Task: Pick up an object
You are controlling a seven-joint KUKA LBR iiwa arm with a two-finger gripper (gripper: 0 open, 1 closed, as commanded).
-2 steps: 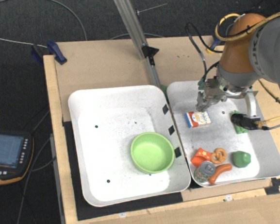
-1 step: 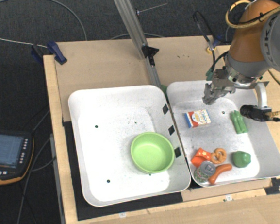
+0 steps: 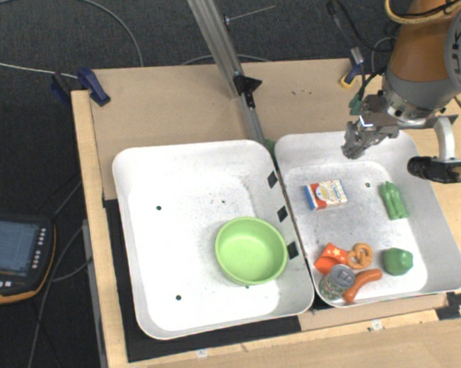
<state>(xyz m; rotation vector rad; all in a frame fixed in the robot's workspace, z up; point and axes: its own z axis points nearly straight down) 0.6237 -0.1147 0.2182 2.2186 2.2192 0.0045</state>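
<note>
The green bowl (image 3: pixel 251 250) looks like smooth, shiny plastic. Both white bins (image 3: pixel 175 192) look like hard plastic too (with tiny dark specks all over). The bench (image 3: pixel 175 104) is plain matt wood. The little box (image 3: pixel 326 194) looks like printed card. The pole (image 3: pixel 219 40) is dull grey metal.

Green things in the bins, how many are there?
3: a green bowl in the left bin, a green stick and a green ball in the right bin.

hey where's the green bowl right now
The green bowl sits in the left bin, toward its near right corner, close to the divide with the right bin, well away from the pincer.
</note>
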